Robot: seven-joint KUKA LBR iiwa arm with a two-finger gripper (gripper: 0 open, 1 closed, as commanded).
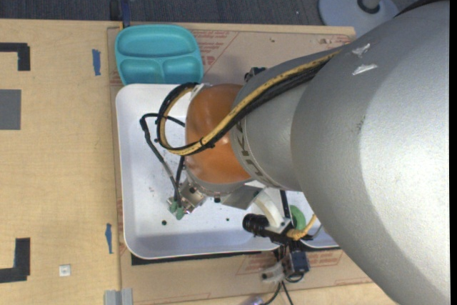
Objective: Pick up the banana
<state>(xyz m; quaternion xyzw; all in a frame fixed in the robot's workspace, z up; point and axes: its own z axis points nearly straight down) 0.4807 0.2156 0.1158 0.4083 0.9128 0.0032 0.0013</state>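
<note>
The grey metal arm with its orange band [214,136] was low over the shallow white plastic bin [136,225], so the step in hand looked like the reach. Its gripper [183,203] sat near the bin's near-left corner; whether it was clenched or released could not be told. A curved yellow-green sliver, probably the banana [300,221], lay by the bin's near edge toward the right corner, largely hidden under the arm. The next move probably called for shifting across to it.

White bin [136,175], teal tray [158,53], grey arm [378,153] with orange band [211,143].
</note>
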